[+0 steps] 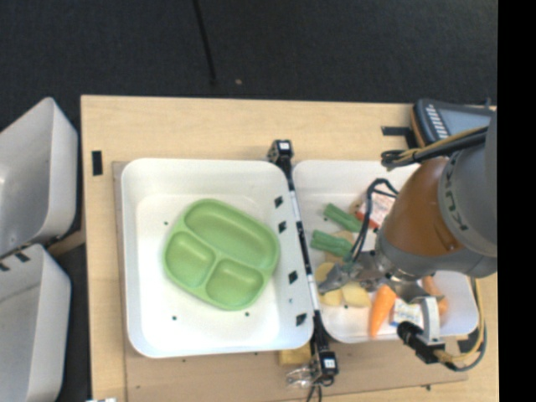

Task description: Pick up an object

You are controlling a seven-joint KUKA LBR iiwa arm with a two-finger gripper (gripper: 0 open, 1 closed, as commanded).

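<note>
My gripper [342,275] is low in the right bin [335,329], under the orange-banded wrist [419,216], which hides much of the bin. It hovers over pale yellow food pieces [350,295] near the bin's left wall. An orange carrot [381,308] lies just to its right. Two green pieces [332,243] [341,216] lie farther back, beside a red-and-white item [371,210]. I see nothing clearly lifted.
The left bin [142,308] holds a green divided plate [220,254]. A black-clipped divider [293,241] runs between the bins. A dark device [440,122] sits at the back right of the bench, and white tubs [33,174] stand off the left edge.
</note>
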